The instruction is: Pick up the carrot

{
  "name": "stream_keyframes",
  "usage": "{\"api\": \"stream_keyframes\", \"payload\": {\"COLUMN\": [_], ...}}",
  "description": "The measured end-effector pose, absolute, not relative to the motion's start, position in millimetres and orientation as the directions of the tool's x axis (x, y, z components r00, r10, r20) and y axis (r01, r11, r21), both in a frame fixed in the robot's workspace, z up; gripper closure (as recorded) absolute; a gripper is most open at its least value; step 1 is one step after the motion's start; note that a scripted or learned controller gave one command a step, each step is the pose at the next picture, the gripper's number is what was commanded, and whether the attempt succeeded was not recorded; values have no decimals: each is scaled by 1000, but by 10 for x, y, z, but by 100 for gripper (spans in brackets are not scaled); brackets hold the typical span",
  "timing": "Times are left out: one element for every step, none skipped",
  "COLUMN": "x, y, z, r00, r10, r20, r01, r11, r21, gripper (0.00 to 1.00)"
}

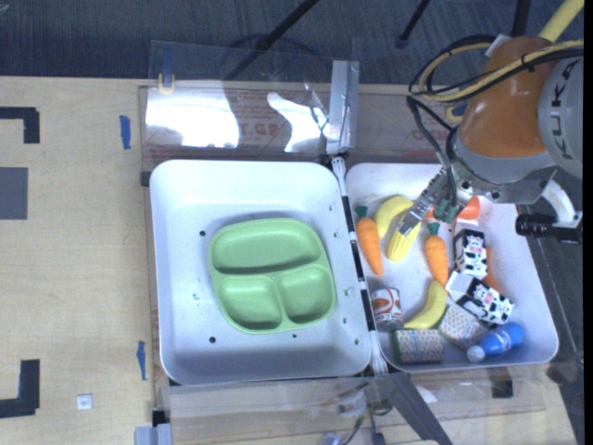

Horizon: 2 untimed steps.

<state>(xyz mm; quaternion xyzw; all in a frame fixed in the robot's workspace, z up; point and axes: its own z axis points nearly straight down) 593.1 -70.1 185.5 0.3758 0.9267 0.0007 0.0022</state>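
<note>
Fingers (428, 207) of the gripper (435, 204) hang low over the right bin (547, 323), in the right half of the frame; from where I stand I cannot tell whether they are spread or pressed together, and nothing shows between them. Just below them lies one carrot (435, 258), pointing down the frame, its top close to the fingertips. A second carrot (370, 245) lies to the left, against the bin's left wall. Between the two sits a yellow corn cob (400, 239) under a banana (393, 209). Lower in the bin are another banana (428, 309), a small can (384, 306), two black-and-white cartons (474, 272) and a blue bottle (500, 339). Above the fingers rises the arm's orange band (505, 109), toward the upper right corner. The left bin (185, 193) holds a green divided tray (271, 273). Both bins rest on the wooden bench (69, 248).
</note>
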Motion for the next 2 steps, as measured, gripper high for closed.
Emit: {"api": "stream_keyframes", "payload": {"x": [5657, 5894], "y": [-782, -1101], "z": [1850, 2764], "r00": [-617, -724], "r10": [787, 689], "r20": [1, -5], "r01": [787, 689], "r11": [617, 725], "r21": [0, 3], "gripper": [100, 100]}}
